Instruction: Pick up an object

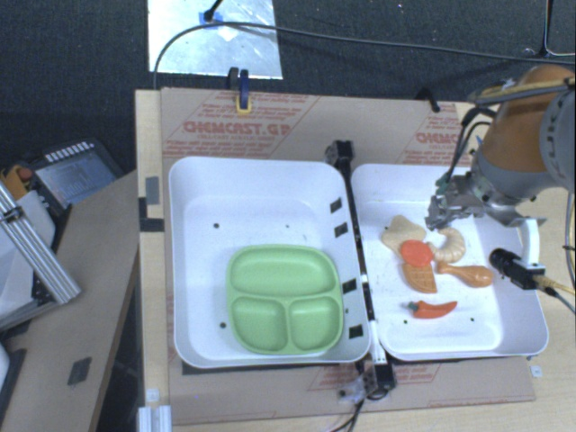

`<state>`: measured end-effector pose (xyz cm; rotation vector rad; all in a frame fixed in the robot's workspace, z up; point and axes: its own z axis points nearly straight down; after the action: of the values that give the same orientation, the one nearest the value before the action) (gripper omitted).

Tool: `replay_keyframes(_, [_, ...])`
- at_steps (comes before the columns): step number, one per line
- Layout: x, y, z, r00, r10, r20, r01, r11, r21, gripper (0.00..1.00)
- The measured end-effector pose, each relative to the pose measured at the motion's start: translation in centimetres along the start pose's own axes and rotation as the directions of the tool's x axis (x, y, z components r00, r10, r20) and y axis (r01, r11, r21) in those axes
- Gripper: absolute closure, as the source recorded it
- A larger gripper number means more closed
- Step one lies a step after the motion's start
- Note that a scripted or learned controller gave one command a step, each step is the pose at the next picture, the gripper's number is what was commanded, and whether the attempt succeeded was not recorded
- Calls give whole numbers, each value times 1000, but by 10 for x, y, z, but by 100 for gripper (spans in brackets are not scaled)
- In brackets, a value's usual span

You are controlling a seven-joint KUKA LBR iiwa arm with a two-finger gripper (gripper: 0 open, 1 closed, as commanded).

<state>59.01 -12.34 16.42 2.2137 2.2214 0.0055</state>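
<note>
A green divided plate (pixel 285 298) sits in the left bin (pixel 193 187). In the right bin (pixel 517 331), toy foods cluster (an orange-red slice (pixel 417 252), a drumstick (pixel 468 274), a red pepper (pixel 435 310)). The gripper (pixel 441 216) hangs just above them; I cannot tell its state.

Arm (pixel 531 142) cut off at right edge; toy heap's (pixel 423 257) overlapping pieces indistinct.

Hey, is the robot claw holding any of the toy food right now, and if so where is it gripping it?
It cannot be told. The claw sits low in the right bin, just above the pile of toy food, with nothing visibly between its tips.
</note>
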Motion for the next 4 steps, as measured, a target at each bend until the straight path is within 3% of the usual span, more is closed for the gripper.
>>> replay_keyframes(2, [8,9,-91,1000,-2,0,2,1000,1,100])
replay_keyframes(4, [112,-13,-82,1000,-6,-4,6,1000,6,100])
